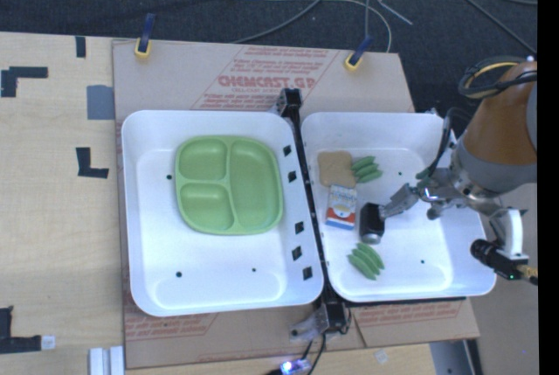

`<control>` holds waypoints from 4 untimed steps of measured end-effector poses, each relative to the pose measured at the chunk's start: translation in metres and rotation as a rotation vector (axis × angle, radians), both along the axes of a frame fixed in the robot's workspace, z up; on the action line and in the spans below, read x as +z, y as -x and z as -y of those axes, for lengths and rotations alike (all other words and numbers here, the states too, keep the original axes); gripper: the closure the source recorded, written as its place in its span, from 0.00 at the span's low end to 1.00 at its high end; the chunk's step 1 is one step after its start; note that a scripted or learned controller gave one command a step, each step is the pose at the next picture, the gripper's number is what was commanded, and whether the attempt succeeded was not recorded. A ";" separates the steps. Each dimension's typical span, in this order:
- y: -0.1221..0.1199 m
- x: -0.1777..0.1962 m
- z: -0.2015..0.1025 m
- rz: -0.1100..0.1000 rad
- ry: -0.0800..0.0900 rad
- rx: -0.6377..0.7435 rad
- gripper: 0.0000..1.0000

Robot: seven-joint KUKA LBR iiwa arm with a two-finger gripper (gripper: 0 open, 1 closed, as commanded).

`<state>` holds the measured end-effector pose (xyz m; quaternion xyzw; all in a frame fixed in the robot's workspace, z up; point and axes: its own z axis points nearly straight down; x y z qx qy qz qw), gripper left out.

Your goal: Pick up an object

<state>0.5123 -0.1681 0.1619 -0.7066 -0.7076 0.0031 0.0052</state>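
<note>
Camera view: two white bins lie side by side on the bench. The left bin (148,277) holds a green divided plate (230,184) lying flat, slightly to the far side of centre. The right bin (437,273) holds the loose objects: a tan square piece (334,168) at its far left, a green pod (366,168) just right of that, a small orange, white and blue carton (341,207) just near of the tan piece, and a second green pod (366,261) toward the near wall. The arm (500,137) reaches in from the right, over the right bin. The gripper (373,225) sits low inside that bin, just right of the carton and between the carton and the near pod. Its tip reads as one dark mass, and I cannot tell how it is set. No object can be seen held in it, and every object appears to rest on a bin floor. Assessment: the approach stage is done, with the tool down among the objects; the carton looks the likeliest target, being nearest, though the near pod is also close. Securing and lifting remain outstanding, so the task is judged not yet accomplished.
</note>
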 end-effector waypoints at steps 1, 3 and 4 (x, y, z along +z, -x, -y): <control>0.000 -0.060 0.002 0.008 -0.005 0.000 0.00; -0.010 -0.055 0.002 0.023 -0.005 0.005 1.00; -0.011 -0.013 0.010 0.010 0.004 0.000 1.00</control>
